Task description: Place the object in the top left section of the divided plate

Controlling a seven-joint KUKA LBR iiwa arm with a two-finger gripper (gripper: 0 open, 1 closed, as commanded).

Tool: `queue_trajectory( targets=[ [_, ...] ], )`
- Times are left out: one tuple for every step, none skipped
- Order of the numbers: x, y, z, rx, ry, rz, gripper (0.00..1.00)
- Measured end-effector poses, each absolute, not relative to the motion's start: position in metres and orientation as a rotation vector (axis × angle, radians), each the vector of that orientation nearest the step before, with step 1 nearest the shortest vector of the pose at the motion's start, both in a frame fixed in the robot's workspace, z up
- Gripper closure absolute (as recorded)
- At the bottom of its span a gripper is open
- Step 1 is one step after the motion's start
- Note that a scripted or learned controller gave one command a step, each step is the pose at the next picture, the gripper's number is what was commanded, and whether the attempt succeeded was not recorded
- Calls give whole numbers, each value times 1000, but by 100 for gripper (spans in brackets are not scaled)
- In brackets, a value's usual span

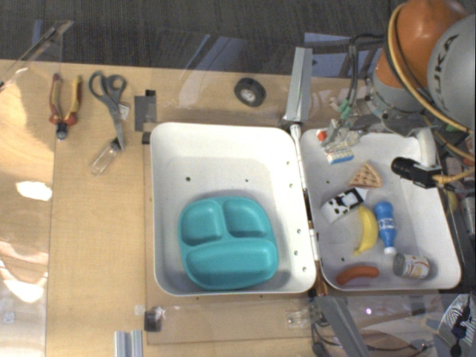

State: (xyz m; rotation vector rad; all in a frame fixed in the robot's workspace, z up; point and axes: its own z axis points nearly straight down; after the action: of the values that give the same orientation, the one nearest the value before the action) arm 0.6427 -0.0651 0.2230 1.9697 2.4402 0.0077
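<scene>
Soft focus, glare at left.

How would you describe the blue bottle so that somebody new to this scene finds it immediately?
Look at the right bin, the one that holds many small things. Near its middle lies a small blue bottle with a white cap, just right of the yellow banana. It is the sole blue thing in that bin.

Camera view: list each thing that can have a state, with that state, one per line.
Divided plate: flat in the left bin, nothing in its sections.
Blue bottle: lying on its side, right bin.
Banana: lying flat beside the blue bottle.
Sausage: lying flat near the front wall.
Scissors: closed, on the bench.
</scene>
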Motion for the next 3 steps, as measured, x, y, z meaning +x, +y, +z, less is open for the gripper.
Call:
queue_trajectory(
  targets=[
    [594,3,256,1684,2644,8,100],
    [548,67,221,1698,2639,5,100],
    [551,152,230,1612,2691,9,100]
  ],
)
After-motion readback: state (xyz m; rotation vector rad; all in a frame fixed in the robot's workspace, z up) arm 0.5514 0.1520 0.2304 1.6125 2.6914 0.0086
